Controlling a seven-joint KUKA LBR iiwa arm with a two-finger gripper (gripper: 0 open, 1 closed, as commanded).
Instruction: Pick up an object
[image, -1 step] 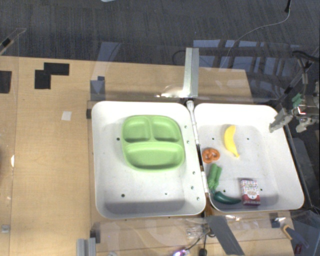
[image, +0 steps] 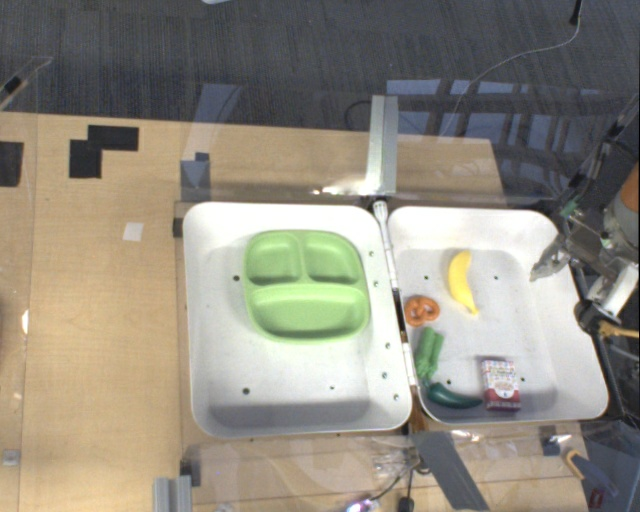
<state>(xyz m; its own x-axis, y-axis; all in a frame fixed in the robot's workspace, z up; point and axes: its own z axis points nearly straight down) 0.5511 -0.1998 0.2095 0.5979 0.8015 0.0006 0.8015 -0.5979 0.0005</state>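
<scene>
The right bin (image: 520, 225) holds a yellow banana (image: 460, 281) near its middle, an orange pretzel-shaped toy (image: 421, 310) by its left wall, and a light green pepper (image: 429, 352) below that. A dark green vegetable (image: 449, 396) lies along the front wall, with a small red carton (image: 500, 383) next to it. My gripper (image: 548, 264) hangs at the right bin's right rim, to the right of the banana and apart from it. Nothing shows between its fingers.
The left bin (image: 210, 330) bears a green divided plate (image: 304, 283). A metal post (image: 384, 145) stands behind the divider between the bins. Bare wooden bench (image: 90, 330) stretches to the left. The arm's body crowds the right edge.
</scene>
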